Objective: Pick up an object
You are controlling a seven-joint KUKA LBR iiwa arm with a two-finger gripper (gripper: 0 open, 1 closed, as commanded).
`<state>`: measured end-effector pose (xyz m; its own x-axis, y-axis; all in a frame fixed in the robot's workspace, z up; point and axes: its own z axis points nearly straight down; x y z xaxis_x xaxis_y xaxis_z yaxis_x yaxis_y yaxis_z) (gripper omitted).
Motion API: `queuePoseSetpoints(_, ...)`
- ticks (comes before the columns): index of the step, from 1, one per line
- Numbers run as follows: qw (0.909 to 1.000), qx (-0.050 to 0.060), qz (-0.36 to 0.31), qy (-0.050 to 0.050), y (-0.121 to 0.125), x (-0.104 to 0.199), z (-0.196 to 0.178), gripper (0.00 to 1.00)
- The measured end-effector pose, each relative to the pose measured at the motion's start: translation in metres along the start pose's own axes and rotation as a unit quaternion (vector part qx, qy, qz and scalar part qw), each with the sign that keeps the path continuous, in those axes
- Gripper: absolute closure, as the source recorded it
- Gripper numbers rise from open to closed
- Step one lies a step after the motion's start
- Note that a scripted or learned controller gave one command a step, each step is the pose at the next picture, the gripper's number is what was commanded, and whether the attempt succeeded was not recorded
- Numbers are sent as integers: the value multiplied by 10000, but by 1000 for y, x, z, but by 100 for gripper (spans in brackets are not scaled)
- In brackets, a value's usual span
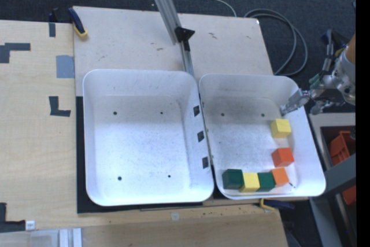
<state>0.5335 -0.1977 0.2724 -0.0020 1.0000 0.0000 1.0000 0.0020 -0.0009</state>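
A: Currently the gripper point(298, 100) is hanging over the upper right rim of the right bin point(243, 85), reaching in from the right. Nothing is sitting between its fingers, and how far they are parted cannot be told from this slant

B: Noting that. Where are the candidate objects lying?

A: All are lying in the right bin. A yellow cube point(281, 127) is resting near the right wall, just below the gripper. An orange-red cube point(282, 155) is sitting lower down, apart from the yellow one. Along the bottom wall a row is forming: dark green cube point(232, 177), yellow block point(251, 181), green block point(266, 180), orange block point(280, 175), each touching its neighbour. The left bin point(141, 81) is holding no blocks

B: Which one is looking easiest?

A: The yellow cube, by judgement. It is standing free on all sides except toward the wall, so the fingers should be finding room on two opposite flat faces. The row pieces are crowding each other and the wall

B: Handling expectations?

A: The cubes are looking small, stiff and light, probably wood or plastic. Flat faces should be giving a firm pinch; smooth sides may be slipping if taken off-centre or by the corners. Nothing fragile is showing

B: Progress?

A: The pick is not yet made
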Motion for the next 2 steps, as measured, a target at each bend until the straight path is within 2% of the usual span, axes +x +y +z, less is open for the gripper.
queuePoseSetpoints(1, 10000, -14, -11, -5, 34, -11, -8, 0)
queuePoseSetpoints(2, 10000, -8, -13, -1, 60, 8, -12, 0)
